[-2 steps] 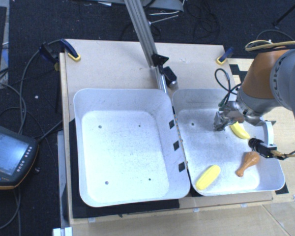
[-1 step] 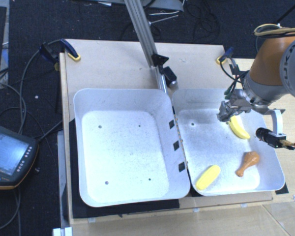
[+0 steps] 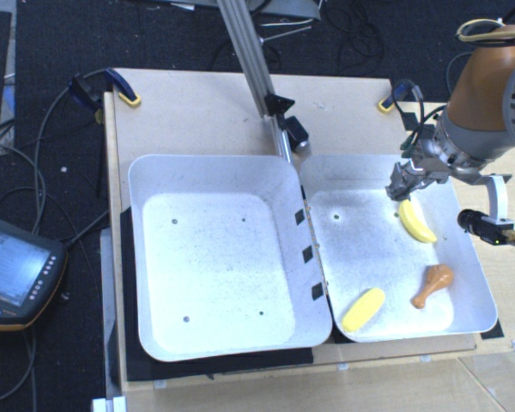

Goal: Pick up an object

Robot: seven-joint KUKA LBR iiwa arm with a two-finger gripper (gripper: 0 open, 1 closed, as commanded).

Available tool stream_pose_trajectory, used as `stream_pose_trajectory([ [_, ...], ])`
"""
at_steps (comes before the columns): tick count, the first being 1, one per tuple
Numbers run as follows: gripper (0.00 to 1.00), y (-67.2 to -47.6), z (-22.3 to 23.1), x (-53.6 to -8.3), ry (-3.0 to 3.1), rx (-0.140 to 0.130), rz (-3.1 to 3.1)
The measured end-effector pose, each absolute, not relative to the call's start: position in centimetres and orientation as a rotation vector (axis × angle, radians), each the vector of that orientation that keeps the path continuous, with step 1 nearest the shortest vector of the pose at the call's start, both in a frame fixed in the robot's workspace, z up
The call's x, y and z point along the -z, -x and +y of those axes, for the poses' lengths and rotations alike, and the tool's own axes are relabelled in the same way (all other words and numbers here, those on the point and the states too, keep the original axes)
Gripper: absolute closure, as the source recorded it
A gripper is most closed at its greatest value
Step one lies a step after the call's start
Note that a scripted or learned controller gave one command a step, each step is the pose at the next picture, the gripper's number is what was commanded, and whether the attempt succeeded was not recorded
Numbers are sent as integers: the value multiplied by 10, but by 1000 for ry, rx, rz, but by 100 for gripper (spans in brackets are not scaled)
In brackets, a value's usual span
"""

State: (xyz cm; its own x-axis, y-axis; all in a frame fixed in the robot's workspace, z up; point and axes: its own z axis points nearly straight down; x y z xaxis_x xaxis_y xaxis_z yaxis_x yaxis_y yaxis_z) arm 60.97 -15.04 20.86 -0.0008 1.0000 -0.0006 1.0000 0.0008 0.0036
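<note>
In the right bin (image 3: 360, 230), a yellow banana (image 3: 417, 222) lies near the far right wall. A brown drumstick-shaped toy (image 3: 433, 286) rests toward the front right, and a yellow oblong piece (image 3: 362, 309) sits at the front by the bin's left wall. My gripper (image 3: 405, 184) hangs low at the banana's upper end, just behind it. The dark wrist hides how the gripper stands. Nothing can be seen held in it.
The left bin (image 3: 215, 264) sits beside the right one. A slanted aluminium post (image 3: 253, 58) rises from the bench behind the bins' shared edge. A teach pendant (image 3: 17, 273) lies off the bench at left. Clamps (image 3: 124, 93) mark the far corners.
</note>
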Motion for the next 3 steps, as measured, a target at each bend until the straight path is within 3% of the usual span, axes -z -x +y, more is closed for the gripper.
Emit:
stream_pose_trajectory([
  [1,100,-610,-150,-238,-2219,-2,2221],
  [3,100,-619,-39,-236,-2217,-1,2228],
])
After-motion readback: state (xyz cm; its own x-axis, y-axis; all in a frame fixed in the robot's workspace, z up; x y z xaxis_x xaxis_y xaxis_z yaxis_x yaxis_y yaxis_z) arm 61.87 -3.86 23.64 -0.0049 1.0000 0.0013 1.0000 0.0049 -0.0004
